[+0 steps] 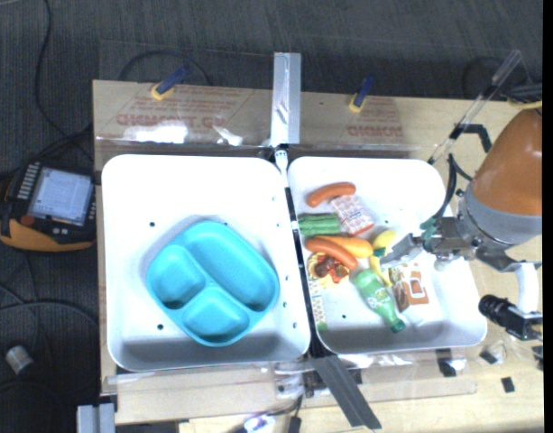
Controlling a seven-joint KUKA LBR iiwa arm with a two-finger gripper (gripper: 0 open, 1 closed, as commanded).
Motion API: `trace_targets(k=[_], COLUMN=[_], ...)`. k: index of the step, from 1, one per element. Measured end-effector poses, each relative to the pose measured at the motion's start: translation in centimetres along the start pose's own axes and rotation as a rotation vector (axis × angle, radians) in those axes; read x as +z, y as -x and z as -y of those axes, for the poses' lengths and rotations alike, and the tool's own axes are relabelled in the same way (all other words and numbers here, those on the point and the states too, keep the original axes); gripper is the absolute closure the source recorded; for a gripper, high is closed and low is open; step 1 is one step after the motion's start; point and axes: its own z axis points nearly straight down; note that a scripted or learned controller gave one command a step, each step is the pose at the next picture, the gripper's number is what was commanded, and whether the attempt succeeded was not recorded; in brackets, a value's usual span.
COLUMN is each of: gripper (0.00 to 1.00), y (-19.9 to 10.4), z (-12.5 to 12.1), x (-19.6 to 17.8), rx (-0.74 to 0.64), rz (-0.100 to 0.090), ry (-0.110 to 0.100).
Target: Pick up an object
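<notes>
The right bin (438, 183) holds a pile of toy food. In it lie a red sausage (332, 192), a red-and-white packet (353, 213), a green cucumber (317, 225), an orange carrot (339, 245), a yellow lemon (383, 239), a green bottle (378, 298) and a brown-and-white packet (411, 287). My gripper (404, 248) reaches in from the right, low over the bin, just right of the lemon and above the brown-and-white packet. I see nothing between its tips.
The left bin (132, 188) holds a blue compartment tray (213, 280). A metal divider (286, 88) runs between the bins at the back. A handheld device (55, 201) lies on the floor to the left, and cables trail around the bench.
</notes>
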Motion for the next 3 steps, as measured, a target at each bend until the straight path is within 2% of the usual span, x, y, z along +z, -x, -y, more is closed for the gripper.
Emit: trace_targets(k=[1,2,3], gripper=[0.0,1.0,1.0], y=[4.4,4.2,0.3], z=[-1.9,-1.9,0.5], x=[10.2,9.5,-0.3], rx=[0.052,0.05,0.059], rz=[-0.001,-0.004,0.0], ry=[-0.001,-0.004,0.0])
